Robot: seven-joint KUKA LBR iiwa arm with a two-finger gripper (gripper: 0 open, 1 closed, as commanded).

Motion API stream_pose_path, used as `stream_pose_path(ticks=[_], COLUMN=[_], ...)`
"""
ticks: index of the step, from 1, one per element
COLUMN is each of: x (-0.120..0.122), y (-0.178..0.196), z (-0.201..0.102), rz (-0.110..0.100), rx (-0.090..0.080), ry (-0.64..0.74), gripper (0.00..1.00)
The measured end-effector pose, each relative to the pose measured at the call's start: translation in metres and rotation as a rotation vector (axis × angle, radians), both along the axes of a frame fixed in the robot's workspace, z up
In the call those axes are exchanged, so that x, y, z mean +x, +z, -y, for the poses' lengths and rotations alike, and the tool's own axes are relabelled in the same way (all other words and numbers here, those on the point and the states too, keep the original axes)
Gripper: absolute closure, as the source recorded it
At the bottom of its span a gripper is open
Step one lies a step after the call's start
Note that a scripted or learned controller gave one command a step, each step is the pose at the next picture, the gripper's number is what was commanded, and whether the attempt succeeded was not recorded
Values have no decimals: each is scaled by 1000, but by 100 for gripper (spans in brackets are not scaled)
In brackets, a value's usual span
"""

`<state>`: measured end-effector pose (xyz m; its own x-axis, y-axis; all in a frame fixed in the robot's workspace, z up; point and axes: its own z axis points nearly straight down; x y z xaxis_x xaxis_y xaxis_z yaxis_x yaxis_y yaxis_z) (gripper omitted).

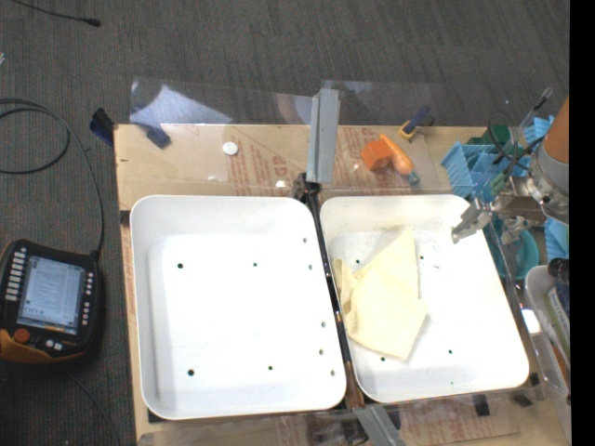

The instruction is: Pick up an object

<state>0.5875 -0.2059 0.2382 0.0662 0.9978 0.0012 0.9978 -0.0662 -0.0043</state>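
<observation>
A pale yellow cloth [386, 295] lies crumpled and flat in the left half of the right bin [446, 386]. My gripper [472, 219] hangs over that bin's upper right corner, up and to the right of the cloth and apart from it. Nothing shows in its grasp. The arm's wrist comes in from the right edge.
The left bin [149, 323] sits beside the right one, with a metal post [323, 137] standing behind the seam between them. An orange clamp [386, 154] and blue plastic parts [469, 165] lie behind the right bin. A teach pendant [46, 300] rests on the floor at left.
</observation>
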Motion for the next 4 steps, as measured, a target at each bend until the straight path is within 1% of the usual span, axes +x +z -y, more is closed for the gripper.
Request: stream_pose_path(ticks=[1, 2, 3, 4], x=[-17, -21, -11, -3], y=[-16, 25, 36, 64], z=[-30, 2, 1, 5], rz=[0, 2, 2, 3], rx=[2, -1, -1, 0], ry=[264, -6, 89, 80], gripper=[0, 0, 0, 0])
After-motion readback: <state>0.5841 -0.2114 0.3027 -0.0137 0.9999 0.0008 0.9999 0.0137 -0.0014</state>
